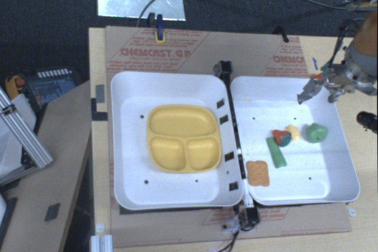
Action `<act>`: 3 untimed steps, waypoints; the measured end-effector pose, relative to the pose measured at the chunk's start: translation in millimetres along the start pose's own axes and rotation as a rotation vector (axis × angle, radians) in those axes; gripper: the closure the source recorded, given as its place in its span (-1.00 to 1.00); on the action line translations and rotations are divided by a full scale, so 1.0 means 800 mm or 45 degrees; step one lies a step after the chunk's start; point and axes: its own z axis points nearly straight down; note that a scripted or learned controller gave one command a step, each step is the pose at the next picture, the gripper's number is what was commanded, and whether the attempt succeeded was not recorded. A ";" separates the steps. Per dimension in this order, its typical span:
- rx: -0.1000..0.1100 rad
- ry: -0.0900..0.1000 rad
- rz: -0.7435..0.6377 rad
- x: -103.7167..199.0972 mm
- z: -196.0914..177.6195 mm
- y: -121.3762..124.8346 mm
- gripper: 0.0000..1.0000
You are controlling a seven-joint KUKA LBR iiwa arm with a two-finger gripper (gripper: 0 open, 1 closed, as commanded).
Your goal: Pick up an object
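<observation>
One tool [319, 94] | fingers spread wide | holding nothing | above right bin [339, 186]

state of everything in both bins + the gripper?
yellow tray: flat in left bin, compartments bare
green ball: loose in right bin
green block: lying flat
yellow piece: against red-blue toy
orange piece: flat, near bin's left wall
gripper: open, above right bin, holding nothing

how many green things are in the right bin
2. A round green object lies near the right bin's right side, below the gripper. A long green block lies left of it, by the small red and yellow pieces. None looks hidden.
</observation>
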 end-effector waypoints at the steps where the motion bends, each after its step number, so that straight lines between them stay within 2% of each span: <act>1: -0.016 -0.003 -0.004 0.001 -0.011 0.004 -1.00; 3: -0.014 -0.002 -0.006 0.010 0.137 0.011 -1.00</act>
